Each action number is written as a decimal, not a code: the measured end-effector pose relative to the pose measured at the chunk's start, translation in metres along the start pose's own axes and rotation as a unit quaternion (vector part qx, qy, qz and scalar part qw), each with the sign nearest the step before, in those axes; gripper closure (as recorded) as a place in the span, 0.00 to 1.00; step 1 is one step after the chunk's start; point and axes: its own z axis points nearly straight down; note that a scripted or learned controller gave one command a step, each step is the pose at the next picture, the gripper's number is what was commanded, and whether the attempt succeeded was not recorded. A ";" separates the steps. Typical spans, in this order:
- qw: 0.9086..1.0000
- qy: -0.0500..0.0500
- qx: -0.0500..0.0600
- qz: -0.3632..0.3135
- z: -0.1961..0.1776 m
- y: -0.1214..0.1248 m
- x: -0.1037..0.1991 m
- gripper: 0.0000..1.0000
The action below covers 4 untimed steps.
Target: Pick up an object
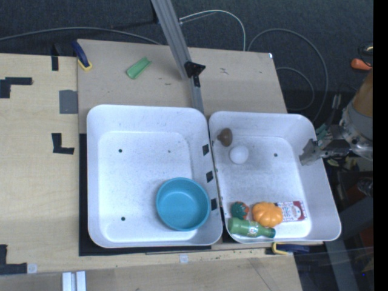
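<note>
The right bin [315, 180] holds a brown lump [225, 136] and a white ball [239, 155] near its far left corner. Along its front edge lie an orange round fruit [267, 213], a green bottle [247, 228], a small red and green item [239, 209] and a red and white packet [295, 211]. A blue bowl [182, 203] sits in the left bin [106, 162] at its front right. My gripper [316, 147] hangs at the right bin's right rim, well away from all the objects. Nothing shows between its fingers.
A grey pole [173, 29] slants down to the gap between the bins. A green block [137, 68] lies on the bench behind the left bin. Cables loop over the dark floor at the back right.
</note>
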 end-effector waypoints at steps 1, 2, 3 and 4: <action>1.000 0.001 0.003 -0.002 0.011 0.011 0.053 1.00; 1.000 0.001 0.003 -0.002 0.023 0.033 0.103 1.00; 1.000 0.001 0.003 -0.003 0.032 0.054 0.158 1.00; 1.000 0.002 0.002 -0.002 0.022 0.070 0.204 1.00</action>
